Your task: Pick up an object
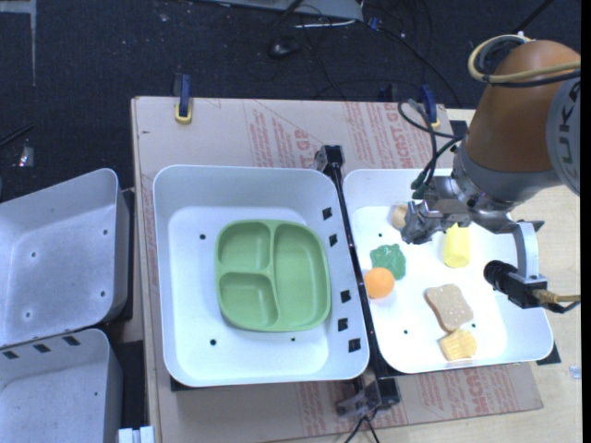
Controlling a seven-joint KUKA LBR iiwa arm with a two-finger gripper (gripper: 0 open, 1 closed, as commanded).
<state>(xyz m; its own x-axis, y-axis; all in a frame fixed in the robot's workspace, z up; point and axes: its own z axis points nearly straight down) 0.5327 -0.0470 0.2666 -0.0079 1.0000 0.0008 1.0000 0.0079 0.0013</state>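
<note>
Gripper (417, 221) poised low in the right bin (526, 344), upper centre-right of frame, finger spacing indiscernible; the green toy (390, 259), orange ball (379, 283) and yellow block (456, 245) lie unlifted, so picking remains.

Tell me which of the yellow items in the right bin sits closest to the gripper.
The upright yellow block, just right of the gripper near the bin's top. The other yellowish piece, a ridged cracker-like wedge, lies far off at the bin's lower edge.
</note>
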